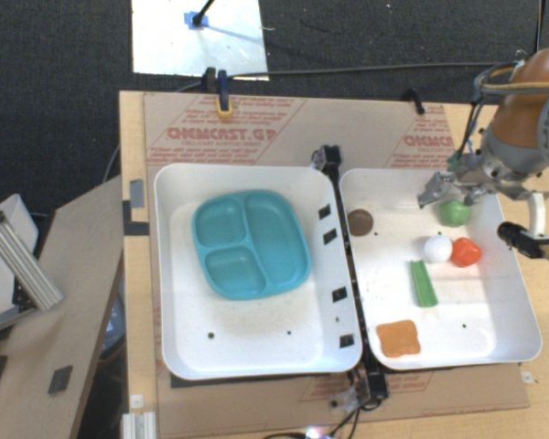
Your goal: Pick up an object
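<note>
The right bin holds several small objects. Among them are a green ball, a white ball, a red-orange lump, a green stick, a flat orange piece and a brown ball. My gripper hangs at the bin's far side, directly over the green ball's upper edge and very close to it. Its body hides the contact point, so no object is seen held. The grey arm with its orange band comes in from the upper right.
In the left bin lies a teal divided plate. A black hinge strip runs between the bins. A black part of the arm overhangs the right bin's right rim. Cardboard lies under both bins.
</note>
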